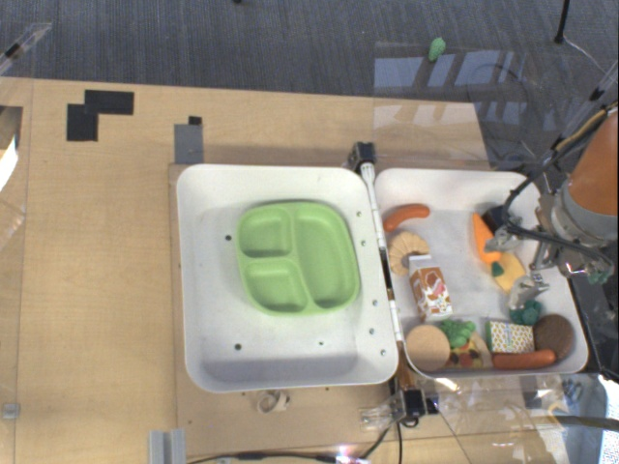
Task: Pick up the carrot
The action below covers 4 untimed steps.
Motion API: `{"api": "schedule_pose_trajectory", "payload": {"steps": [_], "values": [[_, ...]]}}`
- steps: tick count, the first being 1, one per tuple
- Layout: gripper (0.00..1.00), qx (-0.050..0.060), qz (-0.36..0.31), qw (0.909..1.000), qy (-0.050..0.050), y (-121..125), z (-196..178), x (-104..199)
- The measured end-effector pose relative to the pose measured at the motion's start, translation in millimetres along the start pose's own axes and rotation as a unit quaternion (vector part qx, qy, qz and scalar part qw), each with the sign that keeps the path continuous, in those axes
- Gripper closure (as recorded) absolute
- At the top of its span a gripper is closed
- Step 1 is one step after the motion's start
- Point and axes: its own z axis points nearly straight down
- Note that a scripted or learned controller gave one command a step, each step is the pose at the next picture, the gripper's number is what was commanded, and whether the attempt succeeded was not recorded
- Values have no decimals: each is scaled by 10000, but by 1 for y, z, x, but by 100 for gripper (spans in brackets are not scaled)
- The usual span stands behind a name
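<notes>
The carrot [483, 236] is a short orange piece lying in the right bin [445, 187], towards its right side. My gripper [527, 259] hangs over that bin's right edge, just right of the carrot and slightly nearer the front, low over a yellow-green piece [505, 273]. The arm's grey wrist and orange band [595, 177] come in from the right and cover the bin's far right rim. Nothing I can see shows the carrot lifted; it rests on the bin floor.
The right bin also holds a sausage [406, 216], a round waffle [408, 249], a small carton [430, 291], a bread roll [427, 346], green vegetables [527, 309], a second sausage [522, 360] and a brown ball [553, 334]. The left bin [208, 211] holds a green compartment plate [295, 257].
</notes>
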Motion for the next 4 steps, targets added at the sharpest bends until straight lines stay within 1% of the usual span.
{"api": "schedule_pose_trajectory", "payload": {"steps": [1, 2, 3, 4], "values": [[0, 45, -56, 9999, -81, 1, 49, 16], [0, 32, -735, 9973, -55, -5, 51, -24], [100, 59, -765, 9970, -111, -4, 36, -28], [100, 18, 847, 9964, -69, -15, 50, -116]]}}
